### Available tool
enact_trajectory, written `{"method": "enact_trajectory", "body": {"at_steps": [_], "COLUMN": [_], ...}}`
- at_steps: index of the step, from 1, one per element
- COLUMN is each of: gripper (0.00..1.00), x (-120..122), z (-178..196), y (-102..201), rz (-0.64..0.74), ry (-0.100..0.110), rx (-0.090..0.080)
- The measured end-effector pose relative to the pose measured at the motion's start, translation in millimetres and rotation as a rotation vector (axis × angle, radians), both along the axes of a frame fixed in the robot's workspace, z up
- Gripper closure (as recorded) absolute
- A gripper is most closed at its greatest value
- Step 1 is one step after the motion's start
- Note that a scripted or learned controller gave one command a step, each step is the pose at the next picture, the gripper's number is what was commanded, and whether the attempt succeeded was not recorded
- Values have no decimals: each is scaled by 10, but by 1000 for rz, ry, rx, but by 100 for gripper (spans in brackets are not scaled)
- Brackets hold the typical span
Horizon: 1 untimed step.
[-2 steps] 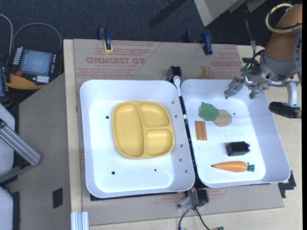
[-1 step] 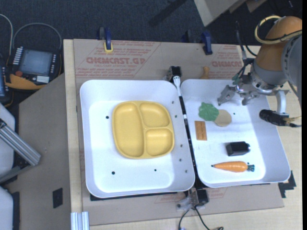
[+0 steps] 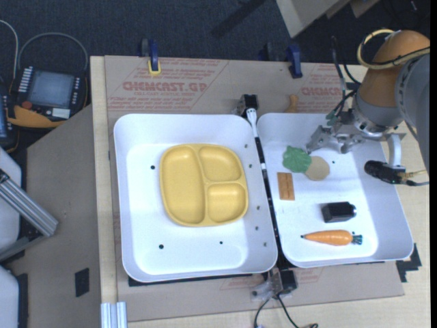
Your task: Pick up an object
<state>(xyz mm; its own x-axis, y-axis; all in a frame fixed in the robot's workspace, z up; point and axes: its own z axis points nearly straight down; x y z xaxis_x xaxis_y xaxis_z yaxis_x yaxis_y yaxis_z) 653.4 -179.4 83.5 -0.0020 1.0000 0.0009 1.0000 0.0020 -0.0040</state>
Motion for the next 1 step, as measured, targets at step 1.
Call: {"method": "enact_trajectory", "body": {"at_steps": [1], "gripper": [100], "x": [16], "z": [127], "y": [0], "rz": [1], "ry": [-5], "rx": [-2]}}
